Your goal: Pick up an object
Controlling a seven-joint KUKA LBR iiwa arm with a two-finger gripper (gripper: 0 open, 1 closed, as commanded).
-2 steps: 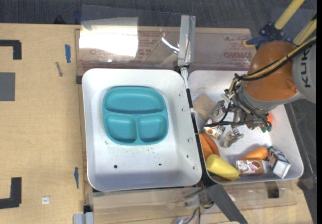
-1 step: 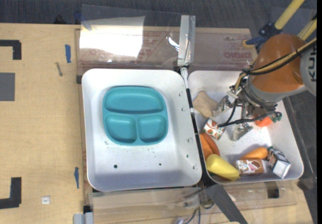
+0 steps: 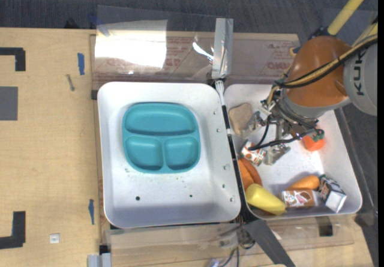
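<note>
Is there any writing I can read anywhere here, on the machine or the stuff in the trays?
"KU" on the grey arm, cut off at the picture's edge.
Reddish print on the cardboard wall behind the bins: too blurred to read.
Label on the small packet in the right bin: too small to read.
Nothing else bears legible text.

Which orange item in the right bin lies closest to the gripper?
The small orange piece just right of the gripper; the other orange items lie lower, toward the bin's front.
</note>
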